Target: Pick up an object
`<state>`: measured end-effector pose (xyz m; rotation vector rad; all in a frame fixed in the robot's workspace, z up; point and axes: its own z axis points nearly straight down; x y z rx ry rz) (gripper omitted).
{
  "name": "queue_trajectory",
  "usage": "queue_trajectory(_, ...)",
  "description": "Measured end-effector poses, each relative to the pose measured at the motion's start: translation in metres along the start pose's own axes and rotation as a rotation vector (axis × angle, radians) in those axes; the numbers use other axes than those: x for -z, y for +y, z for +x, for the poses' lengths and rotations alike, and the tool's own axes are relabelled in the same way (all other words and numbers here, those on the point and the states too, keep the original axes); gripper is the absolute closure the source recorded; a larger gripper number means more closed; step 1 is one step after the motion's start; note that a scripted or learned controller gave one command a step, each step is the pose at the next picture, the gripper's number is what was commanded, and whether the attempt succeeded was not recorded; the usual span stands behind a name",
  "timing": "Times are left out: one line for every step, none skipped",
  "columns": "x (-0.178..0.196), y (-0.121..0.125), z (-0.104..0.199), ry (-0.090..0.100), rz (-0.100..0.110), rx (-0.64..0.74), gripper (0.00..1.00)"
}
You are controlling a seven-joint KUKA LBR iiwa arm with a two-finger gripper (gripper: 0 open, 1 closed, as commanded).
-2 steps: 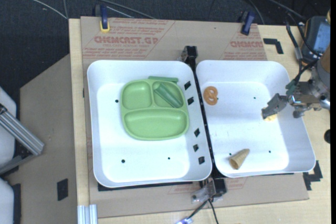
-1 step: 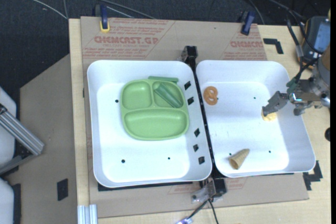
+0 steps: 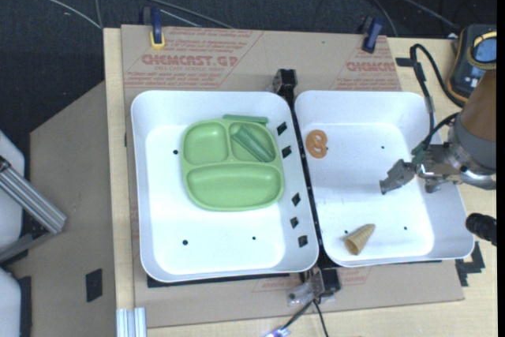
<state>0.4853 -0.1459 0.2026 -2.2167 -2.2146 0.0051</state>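
Seen from above, your desk (image 3: 118, 170) carries two shallow white bins side by side, the left bin (image 3: 158, 233) and the right bin (image 3: 394, 110), their inner rims meeting along a dark strip of clips.

In the left bin, a green divided plate (image 3: 233, 167) lies flat toward the far half of the floor. A green pod-shaped piece (image 3: 254, 142) rests in the plate's upper right compartment, and a flat green strip (image 3: 246, 120) lies at the plate's far edge, just beside it.

In the right bin, your pickable objects sit well apart from each other. A small orange pretzel-shaped item (image 3: 317, 144) lies near the bin's left wall, toward the far side. A tan cone (image 3: 359, 237) lies on its side near the front edge, with its wide mouth toward the right and its tip pointing down to the left.

Your arm (image 3: 481, 130) reaches in from the right, over the right bin's right rim. The claw (image 3: 397, 178) hangs over the bin's right half, between the pretzel-shaped item and the cone but touching neither. Whether the claw is open or closed, you cannot tell from this angle; nothing shows between its tips.

A blue clamp (image 3: 157, 26) and a second blue clamp (image 3: 372, 33) pin the board's far edge.
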Motion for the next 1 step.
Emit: queue_trajectory(-0.0440,-0.0047,0.0035,0.000,-0.001,0.001,0.00)
